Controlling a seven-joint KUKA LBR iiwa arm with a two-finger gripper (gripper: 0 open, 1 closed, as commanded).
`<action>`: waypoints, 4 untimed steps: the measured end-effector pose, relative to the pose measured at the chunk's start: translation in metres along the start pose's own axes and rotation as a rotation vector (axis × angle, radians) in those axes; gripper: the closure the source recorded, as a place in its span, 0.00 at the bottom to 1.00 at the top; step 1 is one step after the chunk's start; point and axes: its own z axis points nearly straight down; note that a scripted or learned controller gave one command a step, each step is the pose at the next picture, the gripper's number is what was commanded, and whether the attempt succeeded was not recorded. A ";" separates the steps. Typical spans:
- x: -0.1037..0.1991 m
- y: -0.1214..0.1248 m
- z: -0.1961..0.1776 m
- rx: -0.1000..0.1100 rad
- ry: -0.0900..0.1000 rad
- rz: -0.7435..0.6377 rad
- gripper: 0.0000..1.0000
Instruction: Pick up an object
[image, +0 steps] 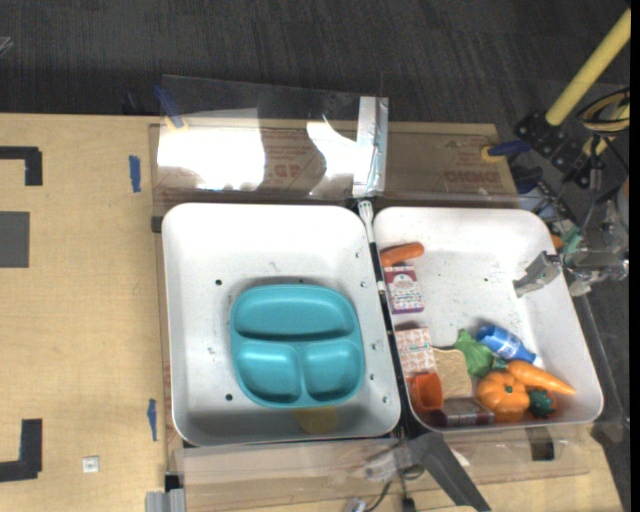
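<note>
Camera view: gripper (545, 272) sits at the right bin (470, 225) upper right edge, clear of all contents; whether its jaws are parted or closed cannot be told. Candidate objects crowd the bin's lower end: toy carrot (540, 378), small orange pumpkin (502, 394), blue bottle (505, 343), all probably light, rigid, smooth plastic, liable to slip; grasp the carrot across its middle. Small carton (405, 292) bears print too small to read. Left bin holds a teal divided tray (295, 342)
</note>
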 end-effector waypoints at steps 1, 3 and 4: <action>-0.015 0.006 0.141 0.006 0.002 0.000 0.00; -0.017 0.009 0.127 -0.003 -0.001 0.001 0.00; -0.013 0.000 0.151 -0.004 0.004 0.060 0.00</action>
